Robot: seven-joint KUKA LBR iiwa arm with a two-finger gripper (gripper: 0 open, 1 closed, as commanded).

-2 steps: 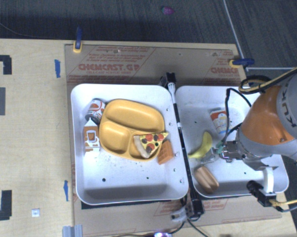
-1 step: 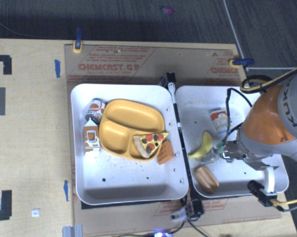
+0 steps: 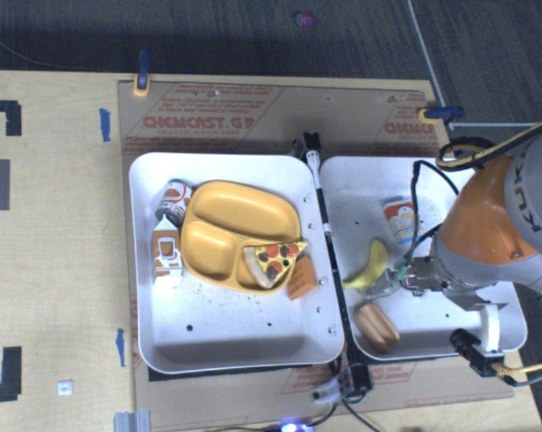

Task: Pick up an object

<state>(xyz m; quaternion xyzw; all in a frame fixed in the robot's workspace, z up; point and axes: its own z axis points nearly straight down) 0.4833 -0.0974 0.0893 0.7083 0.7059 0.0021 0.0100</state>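
A: We start with the biggest things. Two white bins sit side by side: the left bin (image 3: 163, 331) and the right bin (image 3: 352, 187). Why do we think they sit like that?

B: We judge it keeps the loose things corralled where the arm (image 3: 492, 228) can reach from 3 o'clock. The arm hangs over the right bin, so we take that bin as its working side.

A: And in the left bin?

B: A yellow divided tray (image 3: 226, 228) fills its upper half, with a toy pizza slice (image 3: 269, 261) lying in its compartment at 5 o'clock. An orange-brown wedge (image 3: 301, 280) leans just outside the tray's rim at 4 o'clock. A small can (image 3: 173, 202) and a small carton (image 3: 166, 250) are wedged against the tray at 9 to 10 o'clock.

A: Then the right bin?

B: A white packet (image 3: 400, 220) lies toward 12 o'clock, a brown hot-dog-like toy (image 3: 375, 325) at 7 o'clock, and a banana (image 3: 370, 265) near the middle.

A: Which one is the target?

B: We judge the banana. The gripper (image 3: 404, 275) sits just at the banana's 3 o'clock, close enough that it may be touching its lower end.

A: Is it gripping?

B: We cannot tell whether its tips are apart or together; the wrist hides them. We see nothing plainly between them, so we do not call the banana held.
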